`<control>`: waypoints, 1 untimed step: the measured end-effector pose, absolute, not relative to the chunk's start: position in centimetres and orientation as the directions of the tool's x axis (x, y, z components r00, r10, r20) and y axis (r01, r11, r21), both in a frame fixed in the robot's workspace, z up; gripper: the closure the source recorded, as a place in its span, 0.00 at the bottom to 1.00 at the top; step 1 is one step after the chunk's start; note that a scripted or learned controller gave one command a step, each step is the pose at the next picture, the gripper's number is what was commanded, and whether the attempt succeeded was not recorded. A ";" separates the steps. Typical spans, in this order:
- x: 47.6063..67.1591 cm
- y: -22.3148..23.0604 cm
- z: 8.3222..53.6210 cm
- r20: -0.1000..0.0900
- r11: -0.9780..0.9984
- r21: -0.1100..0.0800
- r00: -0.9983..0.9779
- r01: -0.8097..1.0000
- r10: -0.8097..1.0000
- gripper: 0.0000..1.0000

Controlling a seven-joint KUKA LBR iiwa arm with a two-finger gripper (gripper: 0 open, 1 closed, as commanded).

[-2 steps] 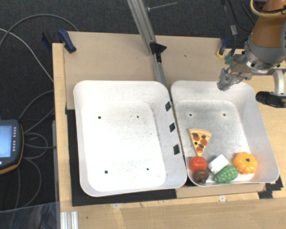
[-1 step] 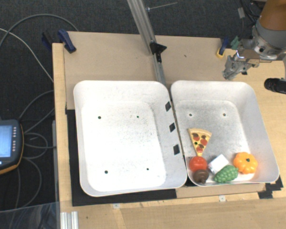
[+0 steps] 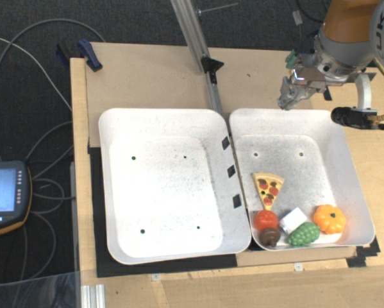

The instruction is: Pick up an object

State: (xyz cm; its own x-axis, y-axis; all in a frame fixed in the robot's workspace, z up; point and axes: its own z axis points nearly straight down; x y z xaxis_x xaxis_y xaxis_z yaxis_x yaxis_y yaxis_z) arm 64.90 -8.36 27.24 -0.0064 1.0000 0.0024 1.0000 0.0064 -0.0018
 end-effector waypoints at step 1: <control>65.3 -3.5 27.3 0.002 0.007 -0.001 -0.007 1.000 1.000 1.00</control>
State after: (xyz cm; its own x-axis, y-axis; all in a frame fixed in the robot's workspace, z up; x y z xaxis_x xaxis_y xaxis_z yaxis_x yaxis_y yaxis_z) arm 65.31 -3.46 27.29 -0.0066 1.0000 0.0021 1.0000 0.0066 -0.0010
